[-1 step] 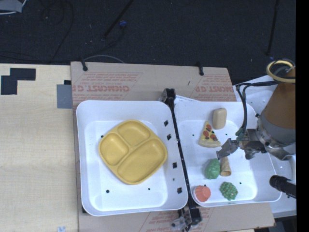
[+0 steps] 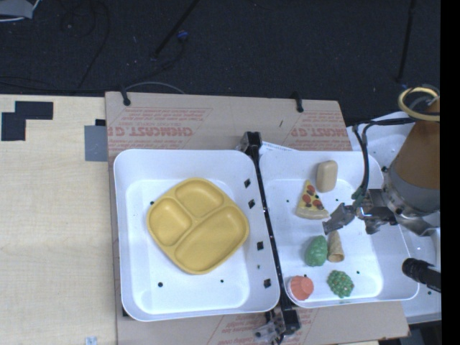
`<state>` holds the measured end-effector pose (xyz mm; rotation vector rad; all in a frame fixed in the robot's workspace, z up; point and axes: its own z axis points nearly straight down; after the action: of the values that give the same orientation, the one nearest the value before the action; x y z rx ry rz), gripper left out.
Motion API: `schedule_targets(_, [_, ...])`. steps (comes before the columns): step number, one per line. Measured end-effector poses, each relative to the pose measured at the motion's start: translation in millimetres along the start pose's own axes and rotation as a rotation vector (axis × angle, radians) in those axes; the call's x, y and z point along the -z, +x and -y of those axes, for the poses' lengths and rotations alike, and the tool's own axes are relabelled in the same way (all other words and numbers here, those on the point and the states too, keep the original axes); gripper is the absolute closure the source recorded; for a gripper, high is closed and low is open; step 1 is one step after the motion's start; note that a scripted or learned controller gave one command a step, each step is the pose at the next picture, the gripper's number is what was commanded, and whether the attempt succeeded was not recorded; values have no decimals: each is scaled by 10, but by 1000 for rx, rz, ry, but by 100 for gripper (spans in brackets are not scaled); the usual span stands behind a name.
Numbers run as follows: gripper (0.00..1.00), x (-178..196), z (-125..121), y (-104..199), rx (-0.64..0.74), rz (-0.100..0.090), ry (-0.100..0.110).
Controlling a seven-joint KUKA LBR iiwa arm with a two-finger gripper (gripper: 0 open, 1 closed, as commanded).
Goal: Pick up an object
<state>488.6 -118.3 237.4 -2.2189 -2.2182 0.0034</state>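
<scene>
the gripper (image 2: 351, 218) hangs over the right bin (image 2: 374, 282), its fingers apparently spread and pinching nothing, though the view is dim. just below it lies a tan cone (image 2: 335, 246), with a green lump (image 2: 315, 251) touching the cone's left.

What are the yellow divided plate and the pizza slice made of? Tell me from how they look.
Yellow plate: probably moulded plastic with a matte to slightly satin finish; the colour is uniform and the compartment ridges are softly rounded.
Pizza slice: likely toy plastic or rubber; it has flat painted-looking red spots on a yellow wedge. The view is too coarse to say whether it is hard or soft.
</scene>
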Motion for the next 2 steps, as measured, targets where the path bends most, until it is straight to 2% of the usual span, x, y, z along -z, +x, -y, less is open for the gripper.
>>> schedule_targets(1, [0,-643,36,12,0,-2,6])
schedule_targets(2, [0,-1256,-3,16,0,2,-3])
